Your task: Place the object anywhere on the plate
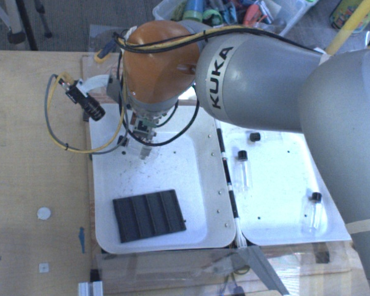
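Note:
A dark grey ribbed plate (pixel 149 215) lies flat in the near part of the left bin (pixel 197 165). My gripper (pixel 144 145) hangs below the orange wrist band over the far part of that bin, well above and beyond the plate. Nothing shows in it. In the right bin (pixel 283 177) lie two clear vials with black caps, one (pixel 242 167) near its left wall and one (pixel 314 209) near its right side. A small black cap (pixel 254 137) sits at that bin's far end.
The grey arm (pixel 265 85) spans the far part of both bins. A black cylinder on yellow cable (pixel 86 102) hangs left of the wrist. A tub of coloured items (pixel 246 2) stands behind the bench. Bare wooden bench top (pixel 31 184) lies to the left.

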You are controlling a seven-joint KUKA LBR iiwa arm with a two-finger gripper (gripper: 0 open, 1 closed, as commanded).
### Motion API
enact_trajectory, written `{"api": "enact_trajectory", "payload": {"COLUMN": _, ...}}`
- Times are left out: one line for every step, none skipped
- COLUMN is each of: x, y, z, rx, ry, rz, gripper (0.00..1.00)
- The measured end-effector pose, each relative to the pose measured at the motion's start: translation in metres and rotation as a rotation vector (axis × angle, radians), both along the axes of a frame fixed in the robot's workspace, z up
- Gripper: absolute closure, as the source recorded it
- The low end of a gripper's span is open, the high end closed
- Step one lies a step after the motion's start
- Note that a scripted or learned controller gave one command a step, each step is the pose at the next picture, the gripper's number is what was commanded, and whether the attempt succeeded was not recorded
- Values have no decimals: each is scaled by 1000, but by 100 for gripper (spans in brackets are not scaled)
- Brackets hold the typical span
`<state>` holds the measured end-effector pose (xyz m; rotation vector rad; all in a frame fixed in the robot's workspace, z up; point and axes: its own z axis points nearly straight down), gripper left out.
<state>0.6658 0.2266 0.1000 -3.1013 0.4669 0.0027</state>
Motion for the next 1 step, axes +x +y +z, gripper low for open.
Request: {"api": "enact_trajectory", "payload": {"x": 3, "y": -1, "z": -9, "rx": -1, "ry": -5, "rz": 93, "gripper": 100}}
